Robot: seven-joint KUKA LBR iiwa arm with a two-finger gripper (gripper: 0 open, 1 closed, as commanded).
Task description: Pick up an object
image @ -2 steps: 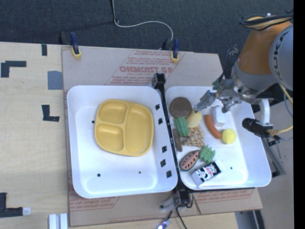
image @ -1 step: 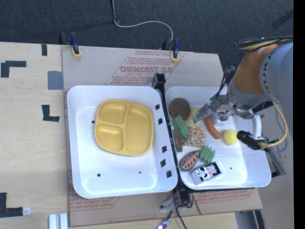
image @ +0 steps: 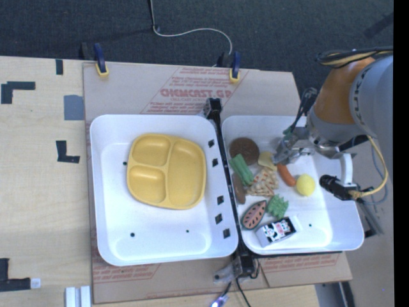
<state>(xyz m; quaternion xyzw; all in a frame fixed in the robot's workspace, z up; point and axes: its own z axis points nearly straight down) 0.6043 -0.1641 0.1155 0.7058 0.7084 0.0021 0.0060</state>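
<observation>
Camera view looks down on a pale wood table (image: 38,190) with black tape marks, a brown cardboard sheet (image: 192,91) on it held by two blue-and-yellow clamps (image: 100,59) at its far edge. Red print on the cardboard can be seen, but only part of it can be read; it looks like "CHEMCAST GP", and the smaller lines are too faint. Beyond the table lies dark carpet (image: 255,11), crossed by a thin white cable (image: 192,34).

Two white bins sit side by side on the cardboard. The left bin (image: 108,235) holds a yellow divided plate (image: 167,171). The right bin (image: 339,229) holds the loose things: a brown disc (image: 245,149), a green stick (image: 242,169), a tan waffle-cut piece (image: 262,183), an orange carrot (image: 287,174), a yellow lemon (image: 305,185), a green leafy piece (image: 277,204), a reddish oval slice (image: 254,213) and a small black-and-white carton (image: 277,229) whose printing is too small to read.

The end effector (image: 285,151) hangs low over the right bin, just above the carrot's upper end and beside a pale yellow piece (image: 266,159). Its fingertips blur into the dark metalwork, so I cannot tell whether they are spread or pressed together, nor whether they touch anything. The arm (image: 358,101), grey with an orange band, is cut off at the right.
</observation>
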